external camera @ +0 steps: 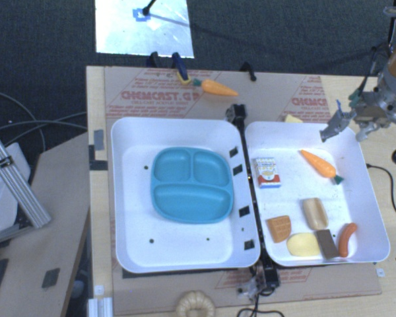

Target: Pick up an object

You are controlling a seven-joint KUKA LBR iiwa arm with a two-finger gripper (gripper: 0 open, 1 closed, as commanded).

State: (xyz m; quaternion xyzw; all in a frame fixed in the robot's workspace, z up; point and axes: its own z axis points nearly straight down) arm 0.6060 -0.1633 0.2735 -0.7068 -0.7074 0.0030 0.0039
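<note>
The gripper [348, 125] hung above the far right corner of the right bin [373, 197], its two fingers spread apart with nothing between them, one finger [332, 128] pointing down to the left and the other lying closer to the bin's right rim. Just below and to the left of it, a toy carrot [319, 164] lay on the bin floor at a slant, its green tip toward the near right. A small white carton with red and blue print [266, 172] stood near the bin's left wall. Closer to the front lay a bread roll [315, 212], an orange-brown wedge [279, 228], a pale yellow lemon-like piece [303, 245] touching a dark grey block [327, 244], and a red sausage [346, 239] near the right wall. The left bin [135, 177] held a blue divided plate [192, 184] roughly in its middle. Beyond the bins, on the cardboard sheet [152, 94], a second carrot [215, 88] rested beside a blue-and-yellow clamp [181, 69]. A yellow scrap [293, 118] lay just past the right bin's far rim. A beige ring [196, 304] sat at the bench's front edge.
</note>
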